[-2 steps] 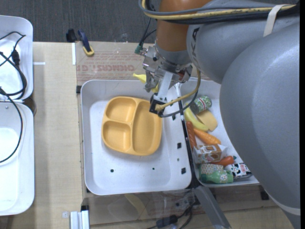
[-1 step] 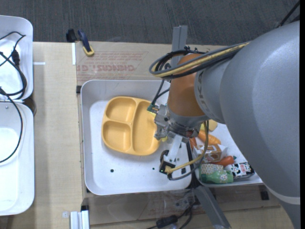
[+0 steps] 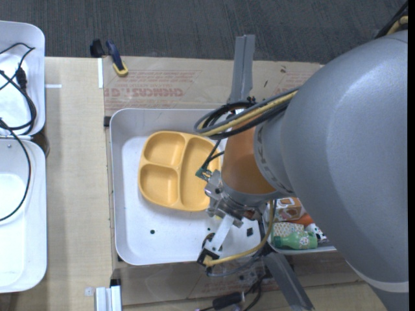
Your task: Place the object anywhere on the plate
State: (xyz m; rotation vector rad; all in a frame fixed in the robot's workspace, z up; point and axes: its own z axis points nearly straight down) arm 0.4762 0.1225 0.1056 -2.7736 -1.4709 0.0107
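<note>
Landmark: the yellow plate (image 3: 170,171). It lies flat in the upper left part of the right-hand white bin (image 3: 118,193).

- Plate has three compartments, two small ones on its left and one long one on its right. All that you can see of them is plain yellow.
- Plate's right edge is covered by the arm's orange band (image 3: 241,168). Its left edge runs near the bin's left wall, with a strip of white floor between them.
- Open room: below the plate there is a broad patch of bare bin floor down to the near rim. It is marked by one small dark speck (image 3: 152,232).
- Gripper (image 3: 224,218) sits just below and right of the plate, low over the bin floor. You cannot tell whether the claw is open or closed, as the wrist hides it.
- Object: right of the plate, past the arm, a green patterned item (image 3: 295,240) lies by the bin's lower right edge. An orange-and-white packet (image 3: 289,208) is just above it. Both are well apart from the plate and partly hidden. You cannot tell which of them is the task's thing.
- Above the plate, outside the bin, a grey post (image 3: 243,63) stands on printed cardboard (image 3: 155,83). A blue-and-yellow clamp (image 3: 115,57) is up and left of the plate.
- Far left of the plate is the second bin (image 3: 39,173), with black cables (image 3: 19,102) in it.
</note>
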